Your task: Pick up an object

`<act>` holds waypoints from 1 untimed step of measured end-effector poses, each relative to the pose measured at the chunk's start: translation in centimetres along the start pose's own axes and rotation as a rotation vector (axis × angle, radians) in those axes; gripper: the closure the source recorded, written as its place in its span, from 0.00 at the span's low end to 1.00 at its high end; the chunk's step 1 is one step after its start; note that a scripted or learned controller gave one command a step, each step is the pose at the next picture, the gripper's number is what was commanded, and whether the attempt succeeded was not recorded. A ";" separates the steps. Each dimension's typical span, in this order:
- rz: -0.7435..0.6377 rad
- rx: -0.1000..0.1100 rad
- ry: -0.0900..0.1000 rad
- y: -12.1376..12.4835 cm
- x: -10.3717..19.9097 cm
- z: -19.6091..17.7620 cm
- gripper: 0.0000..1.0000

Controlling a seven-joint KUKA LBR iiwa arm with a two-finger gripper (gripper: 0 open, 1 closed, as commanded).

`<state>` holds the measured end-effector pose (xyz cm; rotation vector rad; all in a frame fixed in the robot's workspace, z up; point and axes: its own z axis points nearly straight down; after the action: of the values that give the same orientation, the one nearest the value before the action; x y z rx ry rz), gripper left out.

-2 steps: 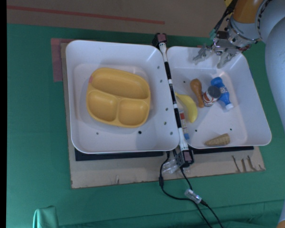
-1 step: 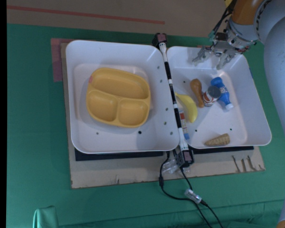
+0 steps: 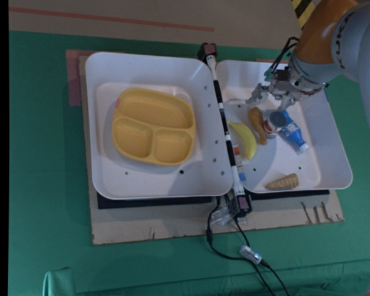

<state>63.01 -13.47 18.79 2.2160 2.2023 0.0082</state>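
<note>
My gripper [image 3: 270, 101] hangs over the upper middle of the right bin [image 3: 333, 165], its fingers spread open with nothing between them. Just below it lie a brown sausage-shaped piece [image 3: 256, 123], a small red and white can [image 3: 271, 127] and a blue bottle [image 3: 292, 133] on its side. A yellow banana [image 3: 246, 140] rests left of these, near the divider. A tan cone-shaped pastry [image 3: 283, 181] sits apart at the bin's front.
The left bin [image 3: 105, 177] holds a yellow divided plate [image 3: 153, 126]. A black and white divider rail [image 3: 225, 128] runs between the bins. Cables [image 3: 246, 251] trail over the green mat in front. The arm's orange band [image 3: 324, 17] is at the upper right.
</note>
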 end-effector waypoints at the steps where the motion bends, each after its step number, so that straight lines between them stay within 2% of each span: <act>1: 0.007 -0.018 -0.007 0.4 -0.4 -1.8 1.00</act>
<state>63.35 -13.84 20.58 2.2111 2.1826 0.0204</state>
